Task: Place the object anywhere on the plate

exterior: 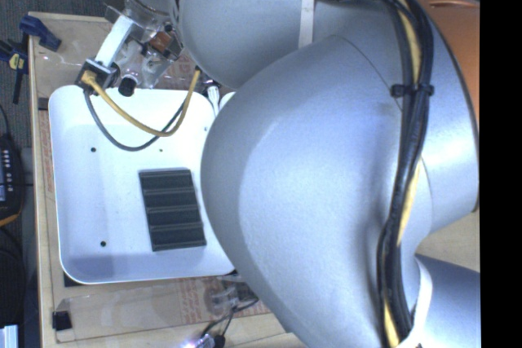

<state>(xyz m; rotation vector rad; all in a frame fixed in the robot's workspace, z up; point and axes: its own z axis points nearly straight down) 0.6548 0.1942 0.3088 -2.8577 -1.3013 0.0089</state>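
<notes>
A dark grey ribbed rectangular slab point(173, 209) lies flat on the floor of the left white bin point(77, 175), toward its near side. My gripper point(140, 61) hangs over the bin's far edge, well apart from the slab and above it in the view. Wrist hardware and cables hide its tip. Nothing can be seen held in it.
The arm's bulky grey links point(326, 175) cover the right half of the view, including the right bin. A blue clamp point(37, 28) sits at the bench's far left corner. A small black block point(61, 320) rests on the bench below the left bin.
</notes>
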